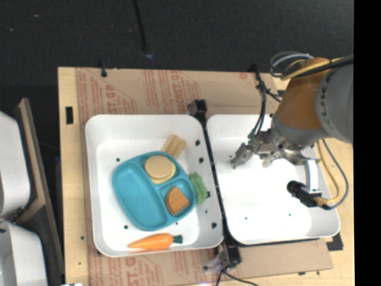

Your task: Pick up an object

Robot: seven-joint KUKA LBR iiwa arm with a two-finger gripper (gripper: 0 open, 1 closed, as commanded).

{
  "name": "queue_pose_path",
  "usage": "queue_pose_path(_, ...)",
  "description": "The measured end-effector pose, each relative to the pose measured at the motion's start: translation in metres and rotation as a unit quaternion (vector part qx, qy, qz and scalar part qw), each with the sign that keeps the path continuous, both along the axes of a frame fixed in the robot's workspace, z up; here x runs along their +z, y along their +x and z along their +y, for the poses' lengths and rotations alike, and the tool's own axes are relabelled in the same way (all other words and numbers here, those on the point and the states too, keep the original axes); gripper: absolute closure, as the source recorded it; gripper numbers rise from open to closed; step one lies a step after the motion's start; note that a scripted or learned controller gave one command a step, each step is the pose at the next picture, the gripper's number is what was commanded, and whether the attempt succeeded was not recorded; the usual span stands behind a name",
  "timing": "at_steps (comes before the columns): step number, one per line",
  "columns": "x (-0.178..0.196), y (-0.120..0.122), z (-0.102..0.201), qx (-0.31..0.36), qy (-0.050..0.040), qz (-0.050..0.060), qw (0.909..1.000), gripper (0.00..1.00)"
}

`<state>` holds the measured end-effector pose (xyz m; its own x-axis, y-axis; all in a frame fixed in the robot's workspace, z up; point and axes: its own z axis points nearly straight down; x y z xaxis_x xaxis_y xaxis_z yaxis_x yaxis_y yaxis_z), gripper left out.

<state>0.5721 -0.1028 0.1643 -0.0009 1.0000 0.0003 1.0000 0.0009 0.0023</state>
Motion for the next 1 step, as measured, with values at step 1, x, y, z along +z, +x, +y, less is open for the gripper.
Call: queue_pose_path(1,-0.0419,0.0128,0.0027,-0.001,-0.0003,0.002,1.0,0.0)
